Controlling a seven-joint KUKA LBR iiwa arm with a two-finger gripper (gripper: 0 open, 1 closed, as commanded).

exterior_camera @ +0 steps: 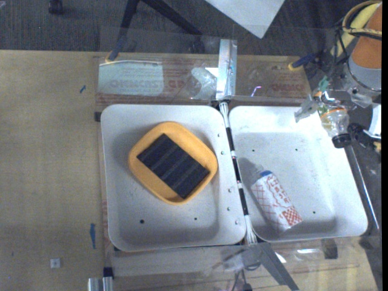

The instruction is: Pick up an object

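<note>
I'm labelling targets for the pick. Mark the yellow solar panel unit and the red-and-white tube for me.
yellow solar panel unit (173,162): camera view, left bin, centre of its dark panel.
red-and-white tube (277,199): camera view, right bin, middle of its patterned body.

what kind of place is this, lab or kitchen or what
Most likely a robotics lab or test bench: a robot arm reaches over a wooden bench with two white bins, and an office chair base stands on carpet behind.

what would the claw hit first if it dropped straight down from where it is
Likely the top right rim of the right bin, since the claw hangs about over that corner; depth is unclear. The patterned tube lies well off that line.
</note>
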